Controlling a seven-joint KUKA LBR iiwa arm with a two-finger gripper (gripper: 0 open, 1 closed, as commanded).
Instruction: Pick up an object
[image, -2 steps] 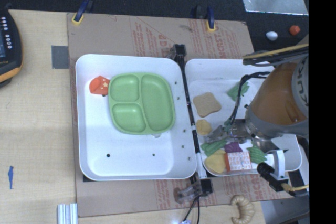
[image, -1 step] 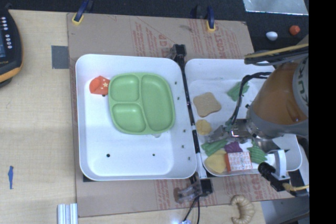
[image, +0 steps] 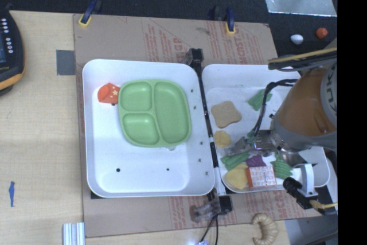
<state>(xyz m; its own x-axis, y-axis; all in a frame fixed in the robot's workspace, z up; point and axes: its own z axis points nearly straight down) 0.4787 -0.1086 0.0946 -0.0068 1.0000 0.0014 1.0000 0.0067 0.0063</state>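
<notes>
The gripper (image: pixel 250 146) hangs low over the crowded right bin (image: pixel 241 74); how its pincer stands, I cannot tell. Just at its five o'clock lies a small box (image: pixel 262 176), packed against a yellow piece (image: pixel 236 179). It could nudge things aside or close on nothing. A toast slice (image: pixel 225 114) sits at eleven; the green tray (image: pixel 155 112) at nine.

The grey arm (image: pixel 307 106) reaches in from the right edge, its orange band broad and close to the camera. Below the band the wrist slants down and leftward, ending in the hand (image: pixel 248 145), which sits low and points left.
</notes>
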